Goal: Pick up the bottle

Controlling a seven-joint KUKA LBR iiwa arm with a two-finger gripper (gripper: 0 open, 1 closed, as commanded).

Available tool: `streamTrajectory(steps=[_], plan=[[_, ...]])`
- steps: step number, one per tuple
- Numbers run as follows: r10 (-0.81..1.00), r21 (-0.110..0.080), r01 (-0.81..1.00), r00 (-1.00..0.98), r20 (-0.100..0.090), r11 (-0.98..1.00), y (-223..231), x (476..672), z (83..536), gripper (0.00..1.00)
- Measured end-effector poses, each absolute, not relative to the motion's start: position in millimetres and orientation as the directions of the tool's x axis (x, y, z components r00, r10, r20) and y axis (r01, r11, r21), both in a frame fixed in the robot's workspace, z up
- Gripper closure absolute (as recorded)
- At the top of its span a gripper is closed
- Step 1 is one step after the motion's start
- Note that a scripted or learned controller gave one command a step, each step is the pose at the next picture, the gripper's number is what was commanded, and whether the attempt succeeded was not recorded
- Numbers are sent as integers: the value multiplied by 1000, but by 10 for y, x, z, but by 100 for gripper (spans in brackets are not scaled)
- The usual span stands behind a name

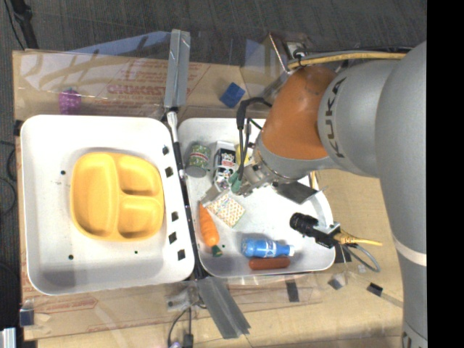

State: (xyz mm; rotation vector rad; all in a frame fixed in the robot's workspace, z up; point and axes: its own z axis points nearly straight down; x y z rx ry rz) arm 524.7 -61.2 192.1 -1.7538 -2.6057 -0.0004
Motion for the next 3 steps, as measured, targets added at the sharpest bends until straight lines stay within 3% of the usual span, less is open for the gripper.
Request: streamTrajectory(steps=[1, 2, 3], plan=[[973, -4, 973, -230, 3, 230, -1069, 4795, 1252, 0], [964, -2, 964, -266, 3, 266, -1410, 4765, 912, 0], [963, -3, 963, -271, 4, 271, -1406, 4773, 1008, 100]])
